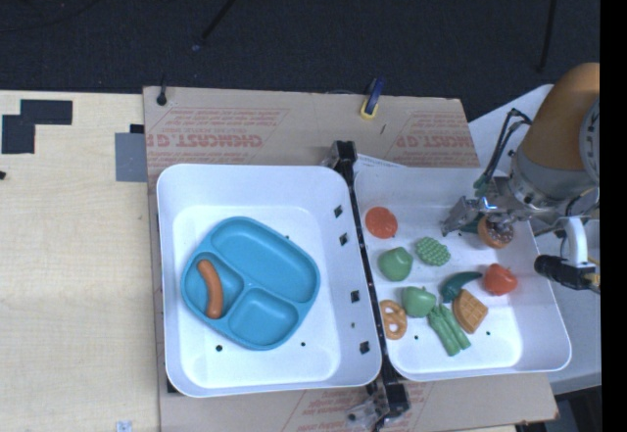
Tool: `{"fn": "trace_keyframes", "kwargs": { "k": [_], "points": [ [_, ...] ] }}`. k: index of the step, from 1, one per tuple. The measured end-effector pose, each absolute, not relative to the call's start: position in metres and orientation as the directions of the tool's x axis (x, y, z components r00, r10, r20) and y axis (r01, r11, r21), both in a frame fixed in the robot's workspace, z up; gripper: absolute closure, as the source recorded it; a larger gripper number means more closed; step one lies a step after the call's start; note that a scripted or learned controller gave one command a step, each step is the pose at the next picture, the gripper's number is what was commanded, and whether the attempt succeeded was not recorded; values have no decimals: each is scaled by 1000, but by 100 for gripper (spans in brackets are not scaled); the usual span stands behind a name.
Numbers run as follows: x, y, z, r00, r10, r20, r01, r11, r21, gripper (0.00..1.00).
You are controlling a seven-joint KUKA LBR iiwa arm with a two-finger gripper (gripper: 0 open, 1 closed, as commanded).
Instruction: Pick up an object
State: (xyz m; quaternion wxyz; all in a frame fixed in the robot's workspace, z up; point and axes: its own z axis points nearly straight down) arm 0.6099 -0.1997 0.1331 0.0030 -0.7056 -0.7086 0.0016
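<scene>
My gripper (477, 220) is low over the upper right part of the right bin (544, 354), reaching in from the right. A brown ring-shaped toy (496, 233) lies right against its tip; whether it is gripped I cannot tell. Below it lie a red pepper (500, 279), a dark green vegetable (459, 282) and an orange waffle-like piece (470, 311). Further left are a knobbly green piece (432, 250), a round green toy (396, 264), a red-orange tomato (381, 221), a pretzel (394, 319), a green pepper (418, 301) and green beans (449, 330).
The left bin (176, 195) holds a blue divided plate (265, 273) with an orange sausage (211, 287) in its left compartment. A black divider (359, 254) runs between the bins. The arm's orange band (568, 117) rises at the right edge.
</scene>
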Motion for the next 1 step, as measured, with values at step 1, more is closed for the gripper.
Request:
{"fn": "trace_keyframes", "kwargs": {
  "k": [1],
  "points": [
    [614, -194, 89, -7, 1000, 5, 1000, 7, 5, 0]
  ]
}}
